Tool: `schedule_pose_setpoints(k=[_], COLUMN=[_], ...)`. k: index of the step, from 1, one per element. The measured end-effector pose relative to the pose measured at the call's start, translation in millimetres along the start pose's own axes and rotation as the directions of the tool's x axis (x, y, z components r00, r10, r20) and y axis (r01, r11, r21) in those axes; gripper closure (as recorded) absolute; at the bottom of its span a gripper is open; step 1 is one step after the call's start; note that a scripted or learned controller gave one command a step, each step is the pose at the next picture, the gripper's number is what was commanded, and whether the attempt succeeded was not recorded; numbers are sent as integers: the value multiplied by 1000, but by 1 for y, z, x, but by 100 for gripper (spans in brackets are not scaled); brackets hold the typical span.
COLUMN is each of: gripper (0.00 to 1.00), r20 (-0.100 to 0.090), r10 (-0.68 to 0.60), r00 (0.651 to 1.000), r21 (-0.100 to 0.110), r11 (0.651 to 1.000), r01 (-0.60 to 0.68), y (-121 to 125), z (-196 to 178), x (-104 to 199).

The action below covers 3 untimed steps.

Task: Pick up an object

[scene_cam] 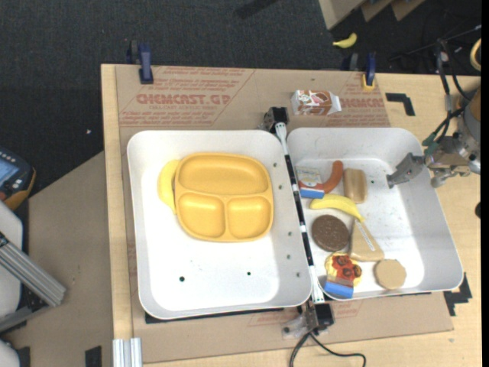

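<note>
Pincer [403,173] hangs over the right bin's [428,228] far right side, apparently holding nothing; its spread I cannot tell.

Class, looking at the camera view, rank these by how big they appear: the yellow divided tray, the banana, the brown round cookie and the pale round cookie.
1. Yellow divided tray, by far the largest.
2. Banana and brown round cookie: longer versus wider, too close to rank.
3. Pale round cookie, smallest.
</note>
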State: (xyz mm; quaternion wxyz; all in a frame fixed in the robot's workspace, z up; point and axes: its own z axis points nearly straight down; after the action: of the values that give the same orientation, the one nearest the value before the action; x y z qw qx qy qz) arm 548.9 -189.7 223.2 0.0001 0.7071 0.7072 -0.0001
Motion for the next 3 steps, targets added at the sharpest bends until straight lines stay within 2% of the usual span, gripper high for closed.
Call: schedule_pose_setpoints(k=[1, 2, 3], gripper=[0, 0, 100], r20=[-2, -2, -1], r10=[-7, -2, -2], r00=[1000, 1000, 1000], r21=[1, 5, -2], r11=[1000, 1000, 1000], r01=[7, 2, 2], y=[59, 73, 74], z=[70, 143, 127], x=[56, 59, 58])
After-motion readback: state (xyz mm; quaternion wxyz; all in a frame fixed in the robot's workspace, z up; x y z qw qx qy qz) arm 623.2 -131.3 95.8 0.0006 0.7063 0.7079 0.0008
